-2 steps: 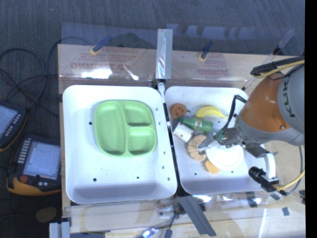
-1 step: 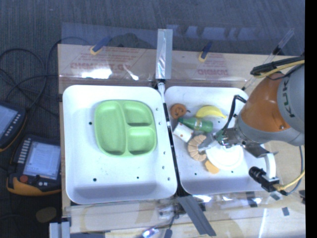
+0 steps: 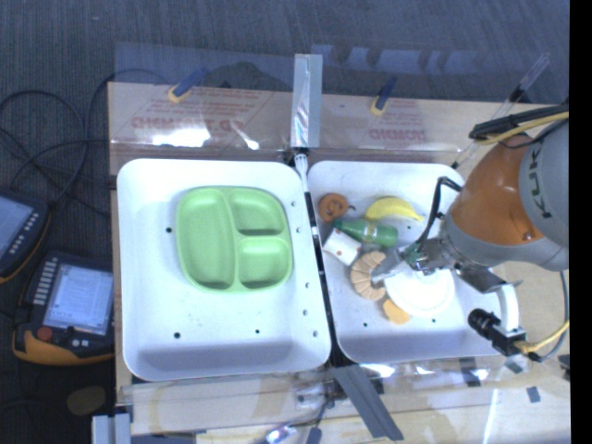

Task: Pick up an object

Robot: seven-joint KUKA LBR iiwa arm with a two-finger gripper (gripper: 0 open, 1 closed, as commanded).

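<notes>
Right, the end effector (image 3: 407, 259) is down low in the right bin (image 3: 356, 340), reaching in from the right, and its tip sits among the clutter there. Whether it is spread or closed I cannot tell; nothing is clearly caught in it.

Just under and right of it lies a white disc (image 3: 424, 294), flat on the bin floor. To its left, touching close, is a tan round biscuit (image 3: 367, 276), with a small orange piece (image 3: 397, 313) below the disc. Above the tip lies a green bottle (image 3: 368, 232) on its side, long axis running left to right, neck end toward the left. A white block (image 3: 340, 245) sits at its left end. A banana (image 3: 392, 211) curves above the bottle, also lying left to right. Left of that, near the bin's inner wall, a brown donut (image 3: 331, 206).

Over to the left bin (image 3: 148, 340): a green tray (image 3: 233, 238) with three compartments, lying flat in the middle.

Both bins sit side by side on the worktop (image 3: 213, 118).
</notes>
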